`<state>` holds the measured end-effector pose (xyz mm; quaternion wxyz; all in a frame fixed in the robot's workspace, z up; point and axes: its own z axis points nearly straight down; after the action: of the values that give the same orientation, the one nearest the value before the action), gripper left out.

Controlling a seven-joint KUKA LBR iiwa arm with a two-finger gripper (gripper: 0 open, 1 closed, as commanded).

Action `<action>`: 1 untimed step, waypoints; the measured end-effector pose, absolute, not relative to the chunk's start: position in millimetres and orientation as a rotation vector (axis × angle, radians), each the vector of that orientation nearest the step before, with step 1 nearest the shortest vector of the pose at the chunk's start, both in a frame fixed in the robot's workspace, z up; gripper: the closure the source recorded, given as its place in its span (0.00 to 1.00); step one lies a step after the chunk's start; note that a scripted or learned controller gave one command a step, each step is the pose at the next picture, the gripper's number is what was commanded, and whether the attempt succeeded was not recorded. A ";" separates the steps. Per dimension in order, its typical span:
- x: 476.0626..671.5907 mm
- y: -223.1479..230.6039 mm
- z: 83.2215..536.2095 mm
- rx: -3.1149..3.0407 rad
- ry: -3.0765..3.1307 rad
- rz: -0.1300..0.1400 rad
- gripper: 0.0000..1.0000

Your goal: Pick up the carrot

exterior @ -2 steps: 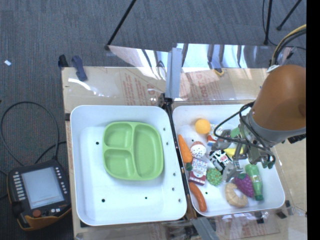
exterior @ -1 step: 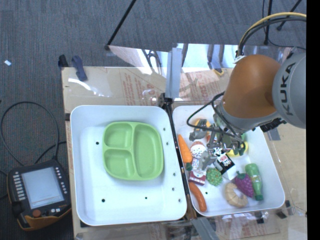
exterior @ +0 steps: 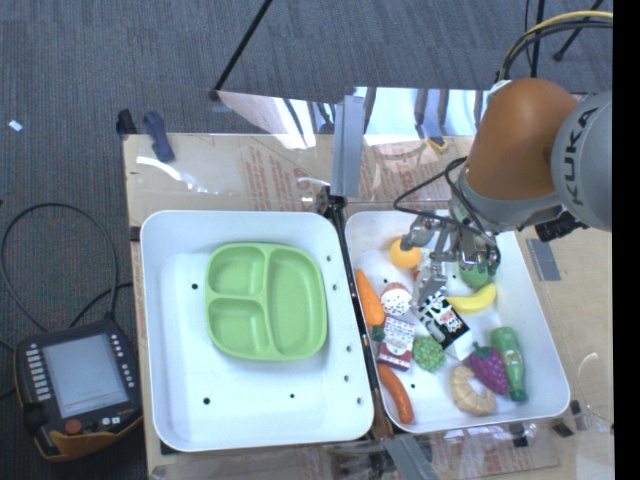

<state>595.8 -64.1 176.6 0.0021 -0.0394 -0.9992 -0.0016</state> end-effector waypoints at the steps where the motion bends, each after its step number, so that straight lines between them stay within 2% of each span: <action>1: 609.0 -36.5 180.9 0.168 -3.130 -0.001 0.00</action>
<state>609.0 -36.5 180.9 0.0036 0.0535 -0.9986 -0.0002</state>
